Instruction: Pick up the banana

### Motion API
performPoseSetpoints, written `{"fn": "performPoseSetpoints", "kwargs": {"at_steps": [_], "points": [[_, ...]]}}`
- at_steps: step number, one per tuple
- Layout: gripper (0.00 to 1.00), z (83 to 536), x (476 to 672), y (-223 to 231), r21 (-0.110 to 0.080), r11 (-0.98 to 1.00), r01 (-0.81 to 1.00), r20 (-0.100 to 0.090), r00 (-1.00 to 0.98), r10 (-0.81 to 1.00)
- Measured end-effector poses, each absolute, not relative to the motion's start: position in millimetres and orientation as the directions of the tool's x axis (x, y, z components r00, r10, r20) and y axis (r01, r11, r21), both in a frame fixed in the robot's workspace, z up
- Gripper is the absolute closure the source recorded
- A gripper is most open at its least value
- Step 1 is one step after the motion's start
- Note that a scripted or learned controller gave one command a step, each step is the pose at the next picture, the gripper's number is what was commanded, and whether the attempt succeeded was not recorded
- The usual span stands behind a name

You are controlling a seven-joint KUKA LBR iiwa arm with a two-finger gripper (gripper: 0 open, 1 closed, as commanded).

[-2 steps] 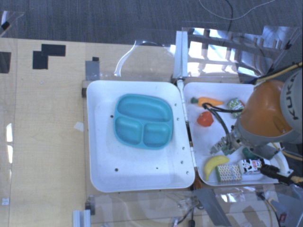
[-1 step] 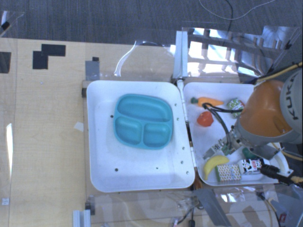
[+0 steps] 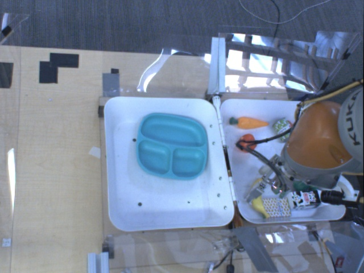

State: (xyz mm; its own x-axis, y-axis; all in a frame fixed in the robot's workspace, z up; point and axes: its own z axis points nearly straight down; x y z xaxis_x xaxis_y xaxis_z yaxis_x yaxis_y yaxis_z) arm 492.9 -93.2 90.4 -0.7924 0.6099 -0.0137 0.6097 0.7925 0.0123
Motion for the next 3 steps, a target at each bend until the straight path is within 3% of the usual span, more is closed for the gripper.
{"fn": "performPoseSetpoints", "kwargs": {"at_steps": [1, 2, 3], "points": [[1.00, 102.8, 495.9, -92.5, 0.018, 0.792, 0.610, -0.020, -0.792, 0.611], [1.00, 185.7, 492.1, 6.6, 0.006, 0.650, 0.760, -0.005, -0.650, 0.760], [0.00, 185.5, 492.0, 6.4, 0.006, 0.650, 0.760, -0.005, -0.650, 0.760]]}}
